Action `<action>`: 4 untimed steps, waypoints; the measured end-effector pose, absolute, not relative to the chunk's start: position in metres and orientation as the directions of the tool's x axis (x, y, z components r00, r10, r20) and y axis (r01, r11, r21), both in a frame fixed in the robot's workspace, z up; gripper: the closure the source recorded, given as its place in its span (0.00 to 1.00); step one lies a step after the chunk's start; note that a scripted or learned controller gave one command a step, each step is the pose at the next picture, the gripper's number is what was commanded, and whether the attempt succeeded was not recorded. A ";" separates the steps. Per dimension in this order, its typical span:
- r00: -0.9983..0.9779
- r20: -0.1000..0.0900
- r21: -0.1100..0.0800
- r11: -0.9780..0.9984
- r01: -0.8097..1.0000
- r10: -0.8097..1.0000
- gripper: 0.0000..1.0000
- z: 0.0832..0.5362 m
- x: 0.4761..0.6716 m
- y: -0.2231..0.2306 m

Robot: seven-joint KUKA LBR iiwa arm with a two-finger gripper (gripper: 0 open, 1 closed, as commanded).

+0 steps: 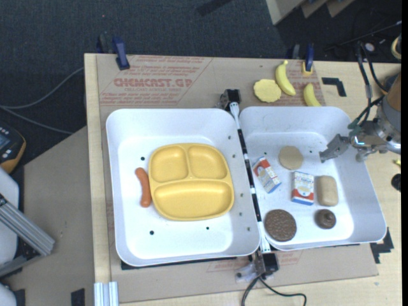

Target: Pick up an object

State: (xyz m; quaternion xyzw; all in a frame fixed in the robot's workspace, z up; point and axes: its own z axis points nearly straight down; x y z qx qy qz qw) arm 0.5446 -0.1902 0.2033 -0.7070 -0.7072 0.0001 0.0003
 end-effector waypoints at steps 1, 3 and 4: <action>0.005 0.004 0.000 -0.005 1.000 1.000 0.00 0.082 0.510 -0.200; -0.011 0.003 0.003 0.011 1.000 1.000 1.00 0.117 0.528 -0.093; -0.011 0.002 0.014 0.011 1.000 1.000 1.00 0.190 0.602 -0.021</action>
